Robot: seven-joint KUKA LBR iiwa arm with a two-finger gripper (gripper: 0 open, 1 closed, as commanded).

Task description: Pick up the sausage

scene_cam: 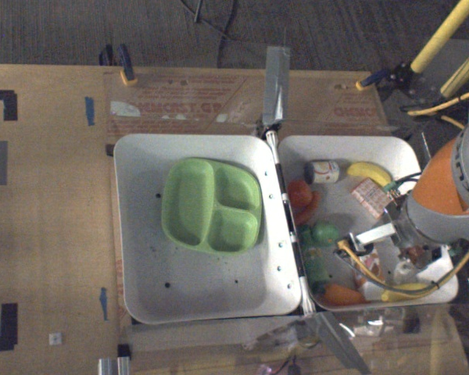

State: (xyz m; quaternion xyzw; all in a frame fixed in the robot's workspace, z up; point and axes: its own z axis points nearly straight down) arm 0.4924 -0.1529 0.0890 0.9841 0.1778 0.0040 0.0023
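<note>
Nearest the camera, along the front wall of the right bin [445, 291], an orange carrot-like piece [342, 294] lies beside a yellow curved item [406, 291]. Just above them the gripper [411, 261] hangs low over the bin's right half, at the end of the grey arm [445, 209] with its orange band; loose yellow cable hides its tip, so whether it is open or closed cannot be told, and nothing can be seen held in it. To its left, green toy pieces [320, 234] sit against the divider. Farther back, the sausage [301, 197], taken to be the red-brown piece, lies close to the divider in the bin's left part, well apart from the gripper. A pink box [369, 196] lies to its right, near the arm. At the back wall rest a small can [322, 171] and a banana [370, 172]. The left bin [141, 209] holds a green divided plate [211, 205]. Beyond both bins, the counter [47, 131] carries a cardboard sheet [187, 100].
</note>
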